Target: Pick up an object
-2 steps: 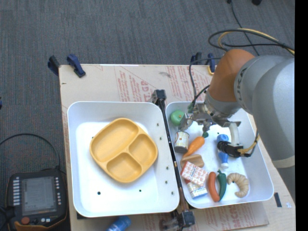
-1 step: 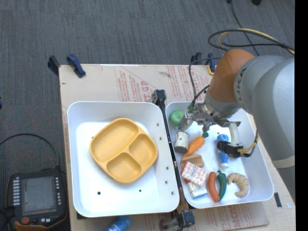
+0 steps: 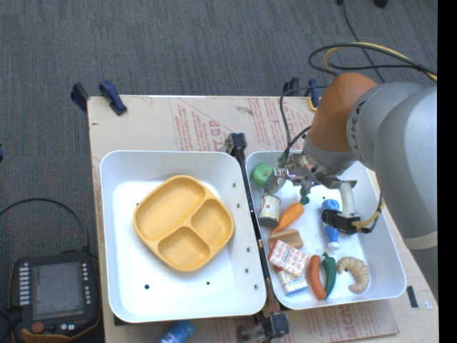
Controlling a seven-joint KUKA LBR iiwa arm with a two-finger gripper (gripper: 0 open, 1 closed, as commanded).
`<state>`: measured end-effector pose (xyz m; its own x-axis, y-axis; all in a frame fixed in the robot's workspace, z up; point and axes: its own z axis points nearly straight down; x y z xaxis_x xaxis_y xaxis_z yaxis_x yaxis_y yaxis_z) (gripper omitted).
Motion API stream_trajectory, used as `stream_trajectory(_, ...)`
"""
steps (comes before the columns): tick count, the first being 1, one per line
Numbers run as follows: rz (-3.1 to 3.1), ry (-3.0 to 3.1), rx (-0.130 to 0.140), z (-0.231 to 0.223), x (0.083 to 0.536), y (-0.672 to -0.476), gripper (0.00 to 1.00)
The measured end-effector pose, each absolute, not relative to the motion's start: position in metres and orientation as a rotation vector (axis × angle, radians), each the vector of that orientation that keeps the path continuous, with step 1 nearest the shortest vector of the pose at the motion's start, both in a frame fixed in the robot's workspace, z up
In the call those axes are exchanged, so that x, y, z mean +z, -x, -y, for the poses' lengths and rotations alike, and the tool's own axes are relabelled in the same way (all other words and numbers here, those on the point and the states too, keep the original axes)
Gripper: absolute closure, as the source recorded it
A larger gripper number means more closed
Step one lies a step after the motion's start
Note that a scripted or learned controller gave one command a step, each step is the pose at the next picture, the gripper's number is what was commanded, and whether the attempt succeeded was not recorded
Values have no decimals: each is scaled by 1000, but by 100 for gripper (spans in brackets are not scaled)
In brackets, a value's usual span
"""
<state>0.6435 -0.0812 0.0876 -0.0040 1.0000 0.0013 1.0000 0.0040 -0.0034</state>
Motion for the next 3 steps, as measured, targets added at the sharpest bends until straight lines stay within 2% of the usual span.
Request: stream_trajectory(3,2224,2215,2,81,88,-644,0)
